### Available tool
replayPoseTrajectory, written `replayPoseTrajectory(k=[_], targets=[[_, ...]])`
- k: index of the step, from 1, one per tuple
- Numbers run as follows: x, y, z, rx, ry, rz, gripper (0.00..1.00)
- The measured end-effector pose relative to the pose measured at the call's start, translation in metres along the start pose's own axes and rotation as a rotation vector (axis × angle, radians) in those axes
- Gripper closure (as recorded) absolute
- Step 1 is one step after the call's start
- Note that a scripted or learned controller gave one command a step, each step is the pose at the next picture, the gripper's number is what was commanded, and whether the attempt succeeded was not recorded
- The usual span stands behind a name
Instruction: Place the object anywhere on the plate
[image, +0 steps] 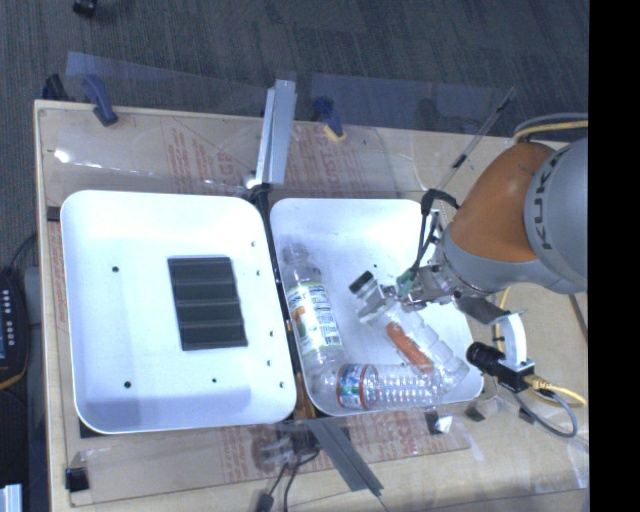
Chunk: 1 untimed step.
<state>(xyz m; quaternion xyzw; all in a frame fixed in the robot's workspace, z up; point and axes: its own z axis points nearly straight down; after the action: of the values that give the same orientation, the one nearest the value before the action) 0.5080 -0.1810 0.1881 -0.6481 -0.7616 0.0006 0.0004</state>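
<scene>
At the near edge of the right bin (345, 207), a clear bottle (385, 388) was seen lying on its side along the wall. Just behind it, a small orange object (406, 346) was found resting among clear plastic, its exact contact with that plastic being hard to make out. The gripper (372, 290) was positioned low over this cluster, carried by the arm (500, 215) from the right. Whether it was open or closed could not be told, and nothing could be confirmed as held. A labelled bottle (308, 308) was laid lengthwise beside the dividing wall. Further left, the dark ribbed plate (207, 303) was set in the middle of the left bin (110, 230), well apart from every object. At the far side, a metal bar (275, 130) and a blue clamp (100, 102) were fixed to the bench. The orange object was judged the likely target, and none of the objects had yet been moved to the plate. Several failures were judged possible. The slick, round bottles could be rolled away if struck off-centre, the crowded clear plastic could be caught instead of the intended item, and a loosely pinched object could be dropped when carried across the raised rims between the bins.
</scene>
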Motion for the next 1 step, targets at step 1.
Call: replayPoseTrajectory(k=[1], targets=[[0.0832,0.0111,-0.0562,0.0,0.001,0.063,1.0]])
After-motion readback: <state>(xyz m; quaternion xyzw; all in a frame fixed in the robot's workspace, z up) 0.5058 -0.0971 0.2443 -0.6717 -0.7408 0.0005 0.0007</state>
